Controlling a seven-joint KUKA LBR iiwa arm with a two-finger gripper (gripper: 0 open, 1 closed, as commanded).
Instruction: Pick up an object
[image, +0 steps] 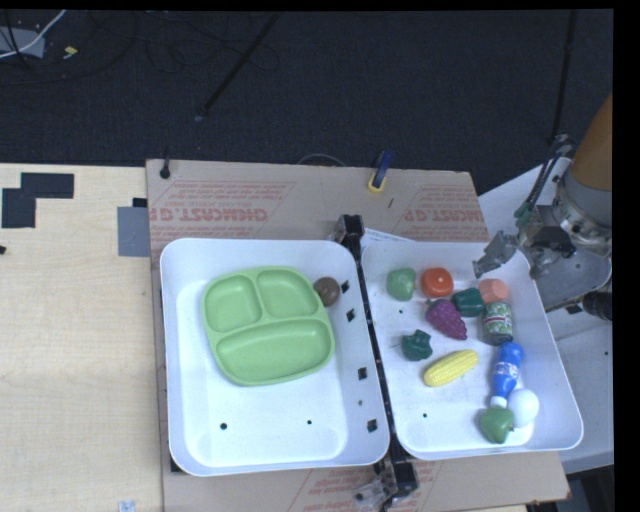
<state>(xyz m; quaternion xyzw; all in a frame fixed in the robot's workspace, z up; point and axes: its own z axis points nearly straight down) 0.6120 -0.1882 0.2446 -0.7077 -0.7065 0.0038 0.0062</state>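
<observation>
The right bin (560, 380) holds several toy foods. Among them are a light green ball (401, 283), an orange tomato (436, 282), a purple grape bunch (446, 318), a yellow corn cob (450, 367) and a blue bottle (506, 370). A salmon-pink piece (494, 291) and a small can (497, 322) lie near the bin's far right side. My gripper (517, 262) hovers over the bin's upper right corner, just above the pink piece. It is open with nothing between its fingers.
The left bin (190, 400) carries a green divided plate (268, 323) and a brown ball (326, 291) at the plate's right. A dark green pepper (417, 346), a white egg (523, 406) and a green piece (495, 424) also lie in the right bin.
</observation>
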